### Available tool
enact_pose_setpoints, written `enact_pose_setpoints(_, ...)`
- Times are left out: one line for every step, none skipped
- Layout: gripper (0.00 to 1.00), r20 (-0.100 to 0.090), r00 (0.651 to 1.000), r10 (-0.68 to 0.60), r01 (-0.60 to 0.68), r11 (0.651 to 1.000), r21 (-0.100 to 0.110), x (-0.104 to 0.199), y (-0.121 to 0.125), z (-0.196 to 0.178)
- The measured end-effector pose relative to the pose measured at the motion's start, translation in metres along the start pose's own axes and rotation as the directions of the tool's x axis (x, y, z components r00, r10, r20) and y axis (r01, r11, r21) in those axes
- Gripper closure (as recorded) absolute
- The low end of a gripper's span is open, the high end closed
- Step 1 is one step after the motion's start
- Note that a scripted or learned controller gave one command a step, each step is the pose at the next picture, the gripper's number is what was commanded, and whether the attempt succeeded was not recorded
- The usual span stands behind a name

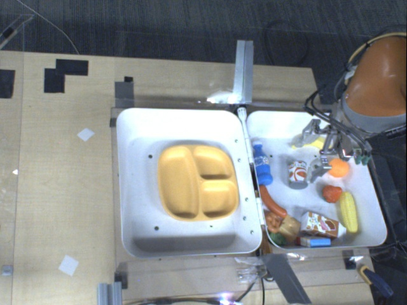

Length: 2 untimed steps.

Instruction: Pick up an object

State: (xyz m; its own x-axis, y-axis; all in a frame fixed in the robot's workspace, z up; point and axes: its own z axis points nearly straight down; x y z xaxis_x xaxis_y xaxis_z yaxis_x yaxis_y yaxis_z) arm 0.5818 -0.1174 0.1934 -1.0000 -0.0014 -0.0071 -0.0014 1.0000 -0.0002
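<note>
Lighting: even, bright overhead. Soft shadow along near inner wall of left shallow white plastic bin [137,170] (mild glare on rims). Focus slightly soft throughout; dark floor underexposed.

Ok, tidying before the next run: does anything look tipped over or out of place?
Nothing looks spilled or damaged. The yellow divided tray sits slightly askew in the left bin, and the blue bottle lies on its side against the right bin's left wall.
</note>
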Motion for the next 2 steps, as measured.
enact_pose_setpoints(0.0, -0.001, 0.997, -0.075, 0.075, 0.997, 0.002, 0.038, -0.062, 0.019)
enact_pose_setpoints(0.0, 0.003, 0.979, 0.202, -0.202, 0.979, 0.001, -0.008, -0.086, 0.016)
